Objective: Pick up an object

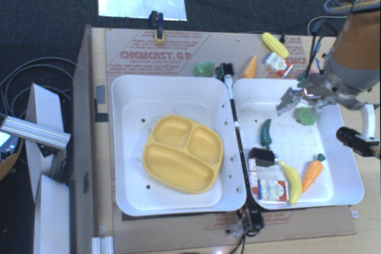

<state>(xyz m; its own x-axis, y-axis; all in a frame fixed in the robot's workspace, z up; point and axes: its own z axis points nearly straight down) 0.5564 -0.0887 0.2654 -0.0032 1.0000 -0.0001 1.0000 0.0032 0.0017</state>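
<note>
The grey arm with orange band enters from the right, with the two-finger gripper [305,103] positioned above the far part of the right shallow white bin [345,187]. The fingers are spread apart, and nothing sits between them. A small green leafy toy [307,116] lies just beside the gripper. Nearer in the same bin lie a dark green pepper [265,132], a yellow toy banana [292,180], an orange toy carrot [311,174] and a small printed carton [269,190]. The left shallow white bin [128,140] holds a yellow divided plastic plate [181,153].

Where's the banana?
The banana lies near the right bin's front edge, between the carrot and the small carton.
</note>
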